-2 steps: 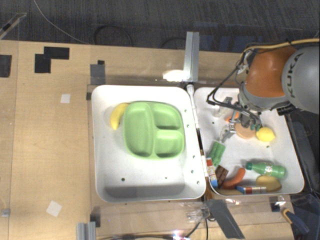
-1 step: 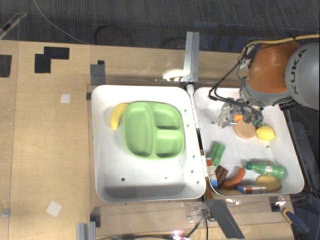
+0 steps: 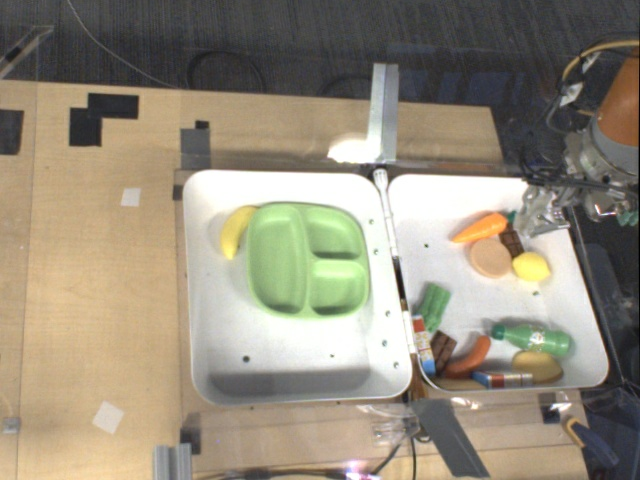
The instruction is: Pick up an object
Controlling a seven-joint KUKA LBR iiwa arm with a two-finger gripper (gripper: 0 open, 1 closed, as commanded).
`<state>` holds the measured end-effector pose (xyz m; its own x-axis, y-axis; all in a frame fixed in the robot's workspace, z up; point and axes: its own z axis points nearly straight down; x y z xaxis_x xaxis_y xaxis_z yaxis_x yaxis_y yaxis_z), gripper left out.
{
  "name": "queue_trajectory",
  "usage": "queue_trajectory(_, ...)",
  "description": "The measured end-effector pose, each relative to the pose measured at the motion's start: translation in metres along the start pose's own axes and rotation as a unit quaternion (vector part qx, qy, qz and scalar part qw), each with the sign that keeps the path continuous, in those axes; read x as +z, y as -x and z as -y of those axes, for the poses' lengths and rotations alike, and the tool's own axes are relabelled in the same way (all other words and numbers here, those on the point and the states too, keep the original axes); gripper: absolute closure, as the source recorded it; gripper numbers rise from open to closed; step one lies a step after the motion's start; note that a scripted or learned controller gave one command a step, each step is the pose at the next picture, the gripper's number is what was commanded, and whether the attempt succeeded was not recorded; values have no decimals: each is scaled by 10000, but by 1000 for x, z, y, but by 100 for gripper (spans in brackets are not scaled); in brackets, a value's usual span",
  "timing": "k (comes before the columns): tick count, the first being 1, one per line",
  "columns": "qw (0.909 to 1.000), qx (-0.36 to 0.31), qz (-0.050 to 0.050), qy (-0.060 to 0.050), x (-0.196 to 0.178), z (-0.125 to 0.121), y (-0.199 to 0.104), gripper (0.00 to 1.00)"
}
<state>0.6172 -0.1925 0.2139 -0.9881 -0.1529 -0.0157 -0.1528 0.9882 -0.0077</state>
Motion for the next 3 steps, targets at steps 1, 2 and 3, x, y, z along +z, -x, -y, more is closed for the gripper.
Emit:
queue_trajectory(1, 9976, 688, -33, 24, -2, -36, -50, 100)
queue_trajectory(2, 9945, -1050, -40, 30, 27, -22, -100, 100)
queue_trajectory(3, 9595, -2818, -28, 43, 53, 1, -76, 100)
